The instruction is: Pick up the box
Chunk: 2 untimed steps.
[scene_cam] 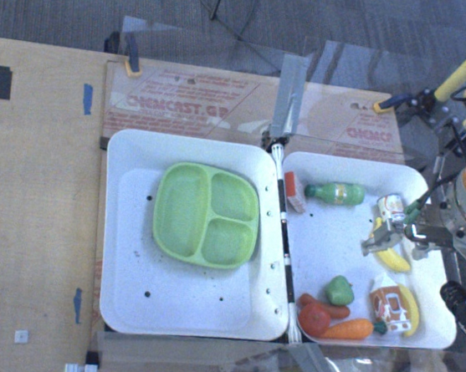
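While the grey metal claw (381, 238) hangs over the right white bin (323, 224), I cannot tell its grip, small orange and white box (389, 308) lies nearby, beside a yellow banana (410, 302).

Green tray (206, 216) L bin; veg, bottle (334, 192) R.

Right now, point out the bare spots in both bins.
Left white bin: open floor below and left of the green divided plate. Right white bin: bare middle between the green bottle and the green pepper. Crowded along the front edge and by the gripper.
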Motion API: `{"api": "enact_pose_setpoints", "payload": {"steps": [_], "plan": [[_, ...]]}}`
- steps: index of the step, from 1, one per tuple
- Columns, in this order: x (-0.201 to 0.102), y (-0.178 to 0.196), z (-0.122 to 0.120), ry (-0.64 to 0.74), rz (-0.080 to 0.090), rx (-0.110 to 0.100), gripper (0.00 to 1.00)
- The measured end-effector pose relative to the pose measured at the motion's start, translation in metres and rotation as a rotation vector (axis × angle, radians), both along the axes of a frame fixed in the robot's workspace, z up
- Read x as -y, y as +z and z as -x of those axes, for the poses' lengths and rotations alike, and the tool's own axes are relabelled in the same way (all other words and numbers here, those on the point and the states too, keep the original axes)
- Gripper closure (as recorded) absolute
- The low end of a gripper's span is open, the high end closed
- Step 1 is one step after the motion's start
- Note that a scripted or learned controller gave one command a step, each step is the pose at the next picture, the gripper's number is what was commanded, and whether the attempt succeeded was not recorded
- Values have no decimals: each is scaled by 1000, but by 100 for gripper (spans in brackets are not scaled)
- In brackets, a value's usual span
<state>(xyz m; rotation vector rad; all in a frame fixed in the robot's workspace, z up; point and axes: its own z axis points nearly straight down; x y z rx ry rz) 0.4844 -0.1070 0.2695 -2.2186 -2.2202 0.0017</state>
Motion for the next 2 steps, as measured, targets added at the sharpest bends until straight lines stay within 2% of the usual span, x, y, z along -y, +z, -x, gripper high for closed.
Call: {"api": "enact_pose_setpoints", "payload": {"steps": [1,2], "plan": [[3,71,-50,181,3,6,0],[4,82,-51,180,5,12,100]]}}
